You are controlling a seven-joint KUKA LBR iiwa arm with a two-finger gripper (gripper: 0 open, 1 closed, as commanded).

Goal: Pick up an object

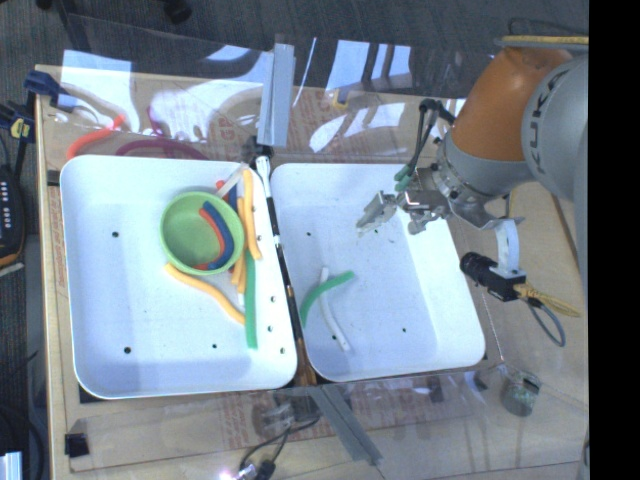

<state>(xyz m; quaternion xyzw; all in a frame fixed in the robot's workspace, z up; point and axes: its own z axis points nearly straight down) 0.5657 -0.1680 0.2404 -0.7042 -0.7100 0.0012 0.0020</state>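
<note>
My gripper [393, 216] hangs over the upper middle of the right bin [440, 318], its two fingers spread open with nothing between them. Below and to its left, a curved green strip [327, 290] and a short white stick [334, 326] lie on the bin floor, touching at one end. In the left bin [110, 308] sits a green bowl [201, 232] holding red and blue pieces. Around the bowl lie a long green stick [251, 303], a curved yellow strip [205, 290] and orange sticks [241, 263].
The arm's orange band [500, 98] and grey wrist stand over the right bin's far right corner. A black fitting with a cable [492, 273] hangs beside that bin's right rim. A metal post [277, 93] rises behind the seam between the bins.
</note>
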